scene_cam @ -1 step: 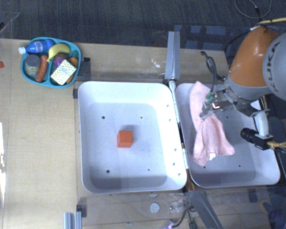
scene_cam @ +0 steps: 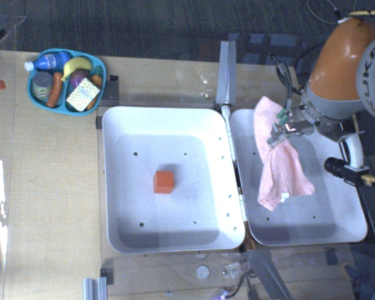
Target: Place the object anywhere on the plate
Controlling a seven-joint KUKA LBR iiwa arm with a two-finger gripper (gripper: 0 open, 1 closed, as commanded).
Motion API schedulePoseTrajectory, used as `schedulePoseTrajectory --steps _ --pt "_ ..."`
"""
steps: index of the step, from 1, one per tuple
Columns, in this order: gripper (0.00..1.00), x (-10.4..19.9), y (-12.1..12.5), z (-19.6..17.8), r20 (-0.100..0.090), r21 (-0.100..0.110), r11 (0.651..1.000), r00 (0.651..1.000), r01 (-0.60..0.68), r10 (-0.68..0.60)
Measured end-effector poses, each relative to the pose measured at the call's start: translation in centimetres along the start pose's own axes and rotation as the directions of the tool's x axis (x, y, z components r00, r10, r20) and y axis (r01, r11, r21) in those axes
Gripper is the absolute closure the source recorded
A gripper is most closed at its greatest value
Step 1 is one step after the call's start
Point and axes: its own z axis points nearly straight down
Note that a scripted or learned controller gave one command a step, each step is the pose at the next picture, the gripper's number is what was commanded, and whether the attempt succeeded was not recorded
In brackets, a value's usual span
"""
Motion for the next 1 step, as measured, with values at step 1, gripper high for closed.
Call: schedulePoseTrajectory --steps 1 --pt "1.0 4.46 1.92 0.32 -0.002 0.0 0.919 0.919 0.395 -0.395"
